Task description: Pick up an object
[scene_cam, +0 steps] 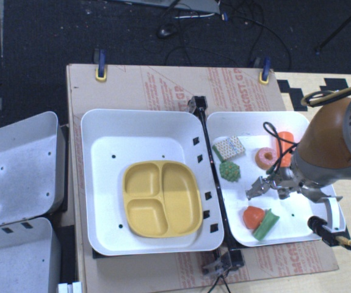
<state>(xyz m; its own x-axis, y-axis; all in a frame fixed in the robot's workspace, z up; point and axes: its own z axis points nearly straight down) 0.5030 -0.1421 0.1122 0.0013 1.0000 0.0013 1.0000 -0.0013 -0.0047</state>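
In the right bin (297, 234) lie several small objects: a patterned block (229, 146), a green broccoli-like piece (229, 171), a pink ring (265, 157), an orange piece (285, 141), a red piece (254, 216) and a green stick (265, 224). My gripper (268, 188) hangs over the middle of this bin, just below the pink ring and above the red piece. Its fingers stand apart, open, with only bare bin floor between them. The arm's orange band covers part of the bin's right side.
The left bin (102, 163) holds a yellow divided plate (162, 198). A black divider (209, 163) runs between the two bins. Grey trays (16, 163) lie off the bench to the left. Clamps hold the board at its far edge.
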